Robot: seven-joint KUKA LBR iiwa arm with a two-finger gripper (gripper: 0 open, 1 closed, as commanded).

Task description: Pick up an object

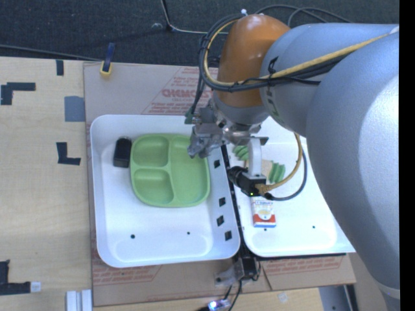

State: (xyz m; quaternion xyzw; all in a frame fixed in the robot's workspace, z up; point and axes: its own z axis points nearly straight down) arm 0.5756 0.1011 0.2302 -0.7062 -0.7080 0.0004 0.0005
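Where your gripper (202, 142) hangs, grip unreadable, the left bin (110, 232) holds one green tray (165, 173) and one black block (122, 152). Two bins sit on cardboard (162, 89) over a wooden bench (32, 193).

Green divided plate (170, 171) in left bin (110, 193), black block (122, 152) touching its left edge, claw (202, 142) over its right rim, small carton (263, 214) in right bin (305, 229).

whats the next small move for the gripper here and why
Probably a short drop straight down. The gripper hangs over the right edge of the green divided plate in the left bin, and nothing shows between its fingers. The plate's rim is the nearest thing to grasp; the black block lies at the plate's far left side.
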